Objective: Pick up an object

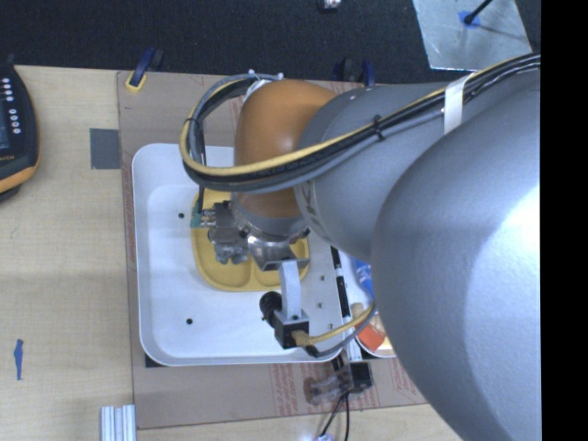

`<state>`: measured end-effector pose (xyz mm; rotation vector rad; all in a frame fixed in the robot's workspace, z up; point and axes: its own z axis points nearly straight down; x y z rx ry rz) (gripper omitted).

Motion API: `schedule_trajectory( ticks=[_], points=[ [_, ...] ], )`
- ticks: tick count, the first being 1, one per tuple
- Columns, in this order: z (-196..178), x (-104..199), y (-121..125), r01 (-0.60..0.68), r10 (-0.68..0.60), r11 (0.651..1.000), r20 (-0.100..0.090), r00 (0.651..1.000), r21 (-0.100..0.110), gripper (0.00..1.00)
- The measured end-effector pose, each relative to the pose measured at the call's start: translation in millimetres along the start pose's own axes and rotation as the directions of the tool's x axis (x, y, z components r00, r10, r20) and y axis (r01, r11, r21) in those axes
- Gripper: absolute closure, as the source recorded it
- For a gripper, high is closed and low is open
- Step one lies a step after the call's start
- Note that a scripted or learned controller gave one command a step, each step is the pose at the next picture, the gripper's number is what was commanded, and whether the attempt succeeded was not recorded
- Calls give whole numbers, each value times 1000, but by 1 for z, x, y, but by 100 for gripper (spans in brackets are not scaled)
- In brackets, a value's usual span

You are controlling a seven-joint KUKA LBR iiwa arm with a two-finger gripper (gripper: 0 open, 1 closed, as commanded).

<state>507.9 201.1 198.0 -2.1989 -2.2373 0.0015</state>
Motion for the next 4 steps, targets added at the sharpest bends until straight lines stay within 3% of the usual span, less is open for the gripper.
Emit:
schedule_trajectory(
  ticks=[1, 2, 3, 4],
  points=[
    [-37, 9, -33, -8, 8, 1000, 2, 1000, -3, 100],
    [-25, 5, -33, -13, 13, 1000, 5, 1000, 4, 100],
    [-11, -31, -33, -16, 15, 1000, 6, 1000, 4, 100],
    [10, -38, -33, -15, 15, 1000, 5, 1000, 5, 100]
  ],
)
